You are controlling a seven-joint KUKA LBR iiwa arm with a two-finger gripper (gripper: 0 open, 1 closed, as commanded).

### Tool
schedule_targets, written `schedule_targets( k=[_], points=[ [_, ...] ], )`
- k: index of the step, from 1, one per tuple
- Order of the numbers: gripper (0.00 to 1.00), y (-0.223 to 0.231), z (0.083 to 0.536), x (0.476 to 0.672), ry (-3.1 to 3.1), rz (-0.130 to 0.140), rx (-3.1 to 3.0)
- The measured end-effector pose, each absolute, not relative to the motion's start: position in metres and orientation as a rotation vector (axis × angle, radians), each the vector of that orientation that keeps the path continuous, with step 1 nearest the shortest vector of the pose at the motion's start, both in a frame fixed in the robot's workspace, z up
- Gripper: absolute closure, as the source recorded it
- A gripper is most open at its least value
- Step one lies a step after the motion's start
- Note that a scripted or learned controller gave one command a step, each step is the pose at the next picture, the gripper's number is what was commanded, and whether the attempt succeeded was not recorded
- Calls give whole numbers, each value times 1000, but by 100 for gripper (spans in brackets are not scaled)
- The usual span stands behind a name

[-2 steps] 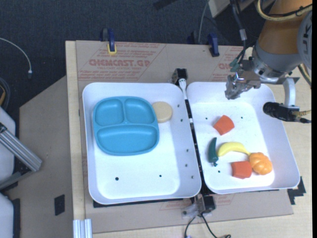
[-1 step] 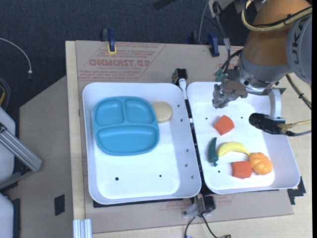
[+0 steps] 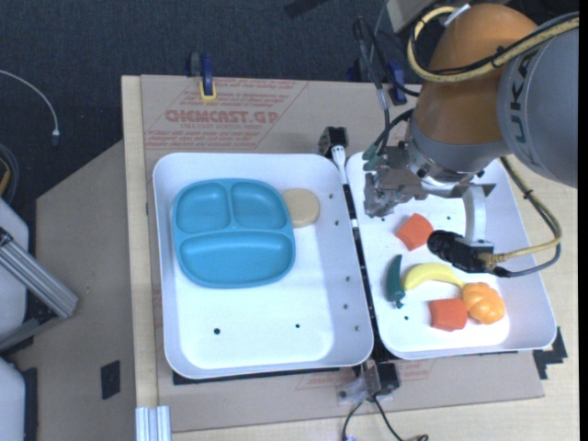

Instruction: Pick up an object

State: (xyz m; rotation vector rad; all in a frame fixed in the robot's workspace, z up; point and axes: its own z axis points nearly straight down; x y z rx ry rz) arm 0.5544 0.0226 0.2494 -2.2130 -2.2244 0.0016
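Observation:
The right bin (image 3: 514, 338) holds several toy foods: an orange-red block (image 3: 415, 231), a yellow banana (image 3: 430, 277), a dark green piece (image 3: 394, 281), a red block (image 3: 448, 313) and an orange fruit (image 3: 484, 302). My gripper (image 3: 379, 206) hangs low over the bin's far left corner, just left of and above the orange-red block. I see nothing held in it. The grey and orange arm hides the far part of this bin.
The left bin (image 3: 257, 338) bears a blue divided plate (image 3: 234, 232), with a tan round disc (image 3: 301, 207) beside it at the far right. The wall between the bins (image 3: 360, 274) runs close to the gripper's left.

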Motion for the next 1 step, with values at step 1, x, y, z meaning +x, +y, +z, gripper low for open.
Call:
schedule_targets(
  k=[1],
  points=[
    [100, 62, 226, 525, -2221, 4, -2217]
  ],
)
